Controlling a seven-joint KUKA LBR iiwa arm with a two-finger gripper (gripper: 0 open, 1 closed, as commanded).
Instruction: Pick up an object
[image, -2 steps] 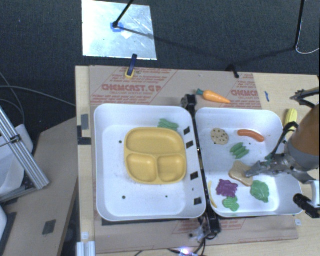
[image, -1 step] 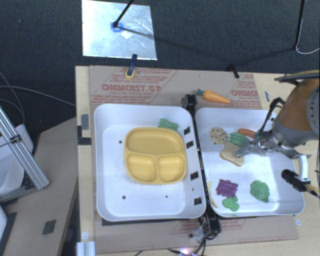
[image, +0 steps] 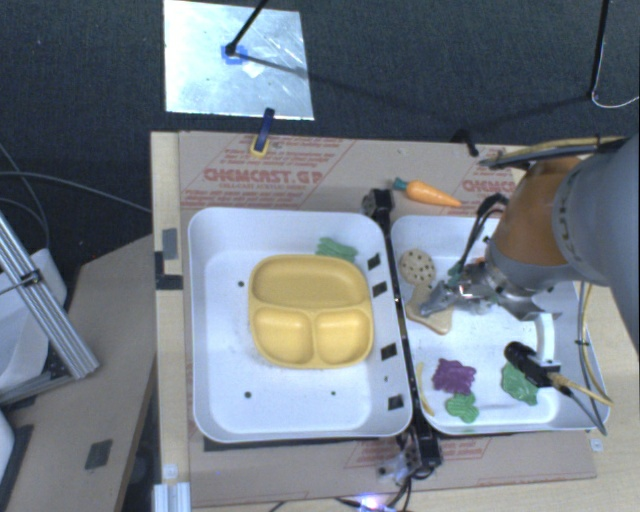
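Scanning from the left bin (image: 215, 300) with its yellow tray (image: 310, 308), nothing's lifted yet. In the right bin (image: 570, 415), the end effector (image: 432, 300) hovers at the tan piece (image: 436, 320), nine o'clock side; can't tell its state.

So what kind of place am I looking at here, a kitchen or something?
More likely a robot test bench or lab than a kitchen. A grey arm reaches over two white bins. They hold a yellow divided tray and what look like toy foods, like the purple piece.
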